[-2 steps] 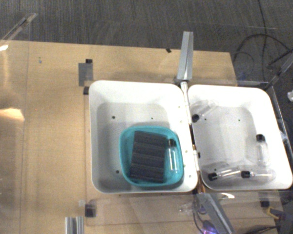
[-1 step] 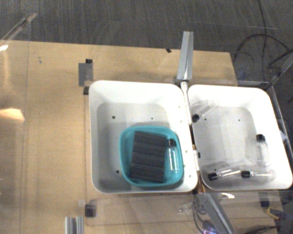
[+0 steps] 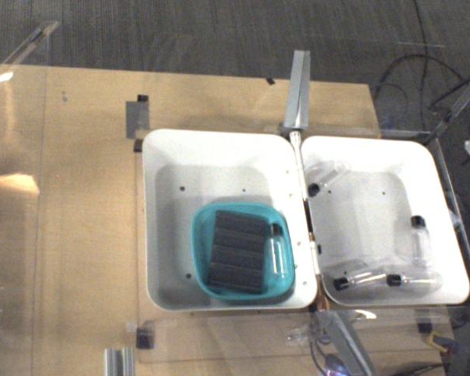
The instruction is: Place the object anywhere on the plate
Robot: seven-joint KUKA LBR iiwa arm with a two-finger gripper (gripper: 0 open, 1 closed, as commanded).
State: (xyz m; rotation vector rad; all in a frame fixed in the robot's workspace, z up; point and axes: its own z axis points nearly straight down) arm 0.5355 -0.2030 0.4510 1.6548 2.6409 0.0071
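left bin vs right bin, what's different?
The left bin holds a teal plate with a dark ridged block and a clear bottle on it; the right bin holds loose clear bottles on bare floor. Left's contents sit near its front; right's lie scattered. Both are shallow, white and about equal in size.

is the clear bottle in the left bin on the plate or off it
On it: the clear bottle lies inside the teal plate, along its right rim beside the black block.
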